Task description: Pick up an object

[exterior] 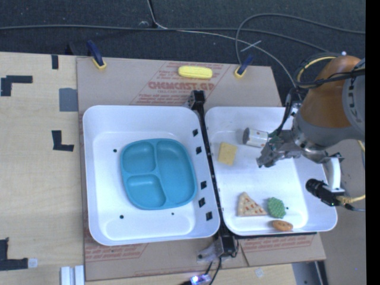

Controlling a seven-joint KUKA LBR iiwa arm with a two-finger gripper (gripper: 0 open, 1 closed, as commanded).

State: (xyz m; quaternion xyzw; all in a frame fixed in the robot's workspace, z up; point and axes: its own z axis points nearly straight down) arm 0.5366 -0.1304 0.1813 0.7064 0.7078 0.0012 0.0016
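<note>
Looming in from the right, the grey arm [329,108] with its orange band is sitting highest in the scene, and its gripper [268,155] is hanging over the middle of the right bin [314,218]. How far apart the dark tips are standing I cannot tell, since they are blurring into one dark mass from this angle, and nothing is showing between them. A small silver-grey cylinder [256,137] is lying on its side just up and left of the gripper, close beside it; whether the two are touching cannot be made out.

A pale yellow square block [227,153], perhaps a toy cheese or cracker, is lying flat on the bin floor left of the gripper, near the divider between the bins. Toward the front edge of that bin three more toy foods are lying in a loose cluster: a triangular pizza slice [250,206], a green leafy piece [275,207] just right of it, and a small orange-brown oblong piece [282,225] just below the green one.

A blue plate [158,174] with three compartments is resting in the middle of the left bin [101,123]. Beyond both bins, on the cardboard sheet [160,88], a yellow corn cob [195,72] is lying on its side between two blue-and-yellow clamps [97,56].
</note>
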